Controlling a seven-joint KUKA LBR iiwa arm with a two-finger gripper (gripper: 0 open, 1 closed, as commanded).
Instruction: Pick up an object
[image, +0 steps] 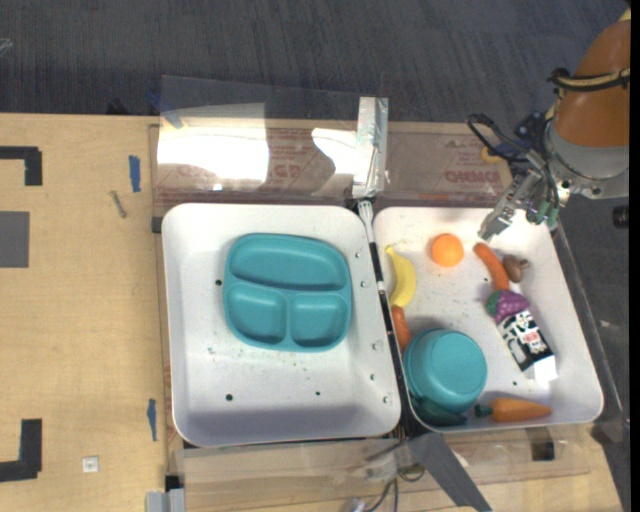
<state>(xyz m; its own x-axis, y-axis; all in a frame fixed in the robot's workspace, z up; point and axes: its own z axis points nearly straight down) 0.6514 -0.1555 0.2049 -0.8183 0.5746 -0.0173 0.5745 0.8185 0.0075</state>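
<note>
Smooth tapered carrot (520, 408) beside round teal bowl (447, 370).

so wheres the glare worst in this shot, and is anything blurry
Camera view: strongest glare on the clear plastic sheet behind the left bin; the claw looks slightly smeared over the right bin; the teal plate and orange ball are sharp.

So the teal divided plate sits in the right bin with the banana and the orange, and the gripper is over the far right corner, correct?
Not quite. The camera view shows the teal divided plate alone in the left bin. The banana and the orange do lie in the right bin, and the gripper is over its far right corner.
</note>
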